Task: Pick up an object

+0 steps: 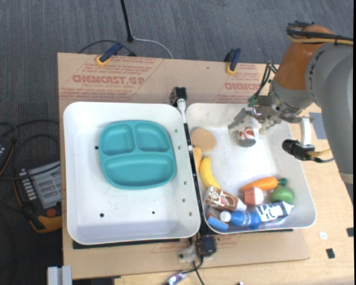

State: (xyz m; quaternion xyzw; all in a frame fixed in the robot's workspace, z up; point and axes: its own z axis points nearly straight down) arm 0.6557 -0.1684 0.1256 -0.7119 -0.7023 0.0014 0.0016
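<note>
Progress looks about halfway, by my judgement: the gripper (pixel 250 125) has its fingers spread wide around a small red-and-white can (pixel 247 136) lifted near the far end of the right bin (pixel 305 209), but carrying off is left. Nearest the camera, well below the jaws, lie a bottle (pixel 240 218), carrot (pixel 261 184) and banana (pixel 207 172). Left of them, the other bin (pixel 83 218) holds a teal tray (pixel 137 154).

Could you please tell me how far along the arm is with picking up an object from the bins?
Done: the tool has reached the right white bin. In hand: a small red-and-white round object sits at its tip, seemingly between its fingers, though whether it is lifted off the floor is unclear. Left: raising it clear. The yellow banana and orange carrot-shaped toy lie untouched.
</note>
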